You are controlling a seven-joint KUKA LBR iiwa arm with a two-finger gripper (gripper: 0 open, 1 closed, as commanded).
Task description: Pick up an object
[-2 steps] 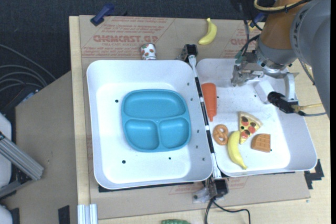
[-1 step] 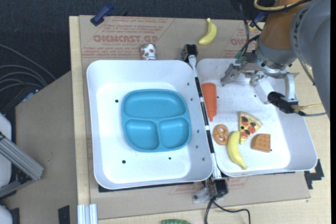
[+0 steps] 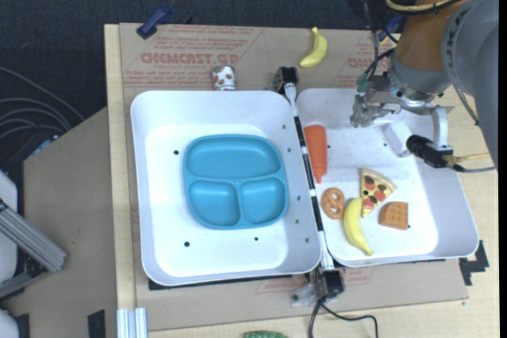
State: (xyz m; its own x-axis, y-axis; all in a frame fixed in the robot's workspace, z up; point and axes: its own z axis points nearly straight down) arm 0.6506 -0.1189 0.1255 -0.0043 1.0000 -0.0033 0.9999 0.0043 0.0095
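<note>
The right bin (image 3: pixel 451 210) holds a carrot (image 3: pixel 317 150), pretzel (image 3: pixel 332 202), banana (image 3: pixel 354 224), pizza slice (image 3: pixel 375 188) and waffle (image 3: pixel 394 215); the left bin (image 3: pixel 154 131) a blue tray (image 3: pixel 234 180). The claw (image 3: pixel 372 111) hangs over the right bin's far edge; its opening I cannot tell.

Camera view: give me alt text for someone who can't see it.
The gripper hangs over the right bin's far end, away from the carrot, pretzel, banana, pizza slice and waffle. The left bin holds a blue tray.
</note>
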